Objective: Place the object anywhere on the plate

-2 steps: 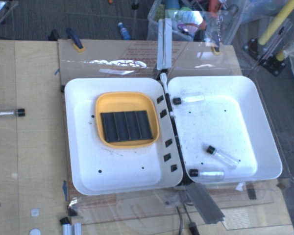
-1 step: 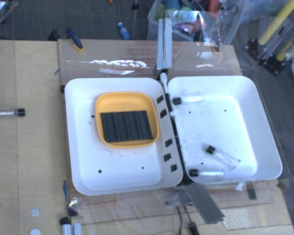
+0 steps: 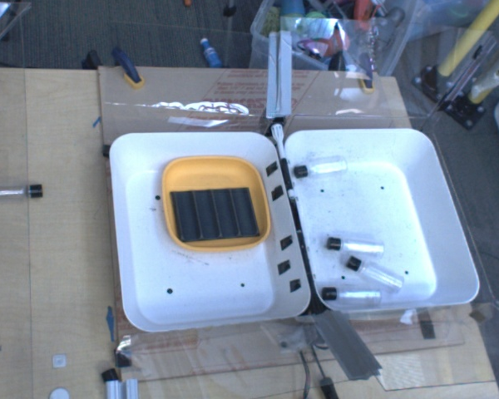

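Over in the right bin (image 3: 416, 165) four clear vials (image 3: 355, 244) await your pick; yellow plate (image 3: 183, 173) sits left with its black rack (image 3: 214, 214). Tool's state: cannot tell.

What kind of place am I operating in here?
Probably a robotics lab bench: two shallow white bins taped onto a wooden table, a yellow plate, clear black-capped vials, a clear plastic tub of clutter behind.

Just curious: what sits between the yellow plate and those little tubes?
In the camera view, the bins' adjoining rims with black clips lie between the yellow plate and the tubes.
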Robot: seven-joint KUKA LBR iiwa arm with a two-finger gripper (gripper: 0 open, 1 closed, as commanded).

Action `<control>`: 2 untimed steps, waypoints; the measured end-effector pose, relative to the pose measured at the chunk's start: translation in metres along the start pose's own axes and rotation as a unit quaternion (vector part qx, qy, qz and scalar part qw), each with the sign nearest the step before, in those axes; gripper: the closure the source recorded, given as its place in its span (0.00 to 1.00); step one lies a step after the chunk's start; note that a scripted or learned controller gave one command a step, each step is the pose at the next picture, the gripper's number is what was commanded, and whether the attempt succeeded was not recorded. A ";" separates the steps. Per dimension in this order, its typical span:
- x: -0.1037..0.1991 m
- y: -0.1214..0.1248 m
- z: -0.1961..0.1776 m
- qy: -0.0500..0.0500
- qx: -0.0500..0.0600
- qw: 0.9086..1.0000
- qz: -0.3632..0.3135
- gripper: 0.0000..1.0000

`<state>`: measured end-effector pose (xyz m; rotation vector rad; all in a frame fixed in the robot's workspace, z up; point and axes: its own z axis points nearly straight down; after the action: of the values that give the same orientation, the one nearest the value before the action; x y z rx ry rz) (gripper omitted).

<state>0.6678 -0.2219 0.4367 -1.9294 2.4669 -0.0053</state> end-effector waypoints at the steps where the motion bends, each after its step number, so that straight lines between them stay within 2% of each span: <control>1: -0.010 0.004 0.098 0.000 -0.005 0.993 -0.118 0.00; 2: -0.082 0.022 0.144 -0.002 -0.006 0.941 -0.338 0.00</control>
<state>0.6673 -0.1367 0.2928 -2.6559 1.6716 0.0074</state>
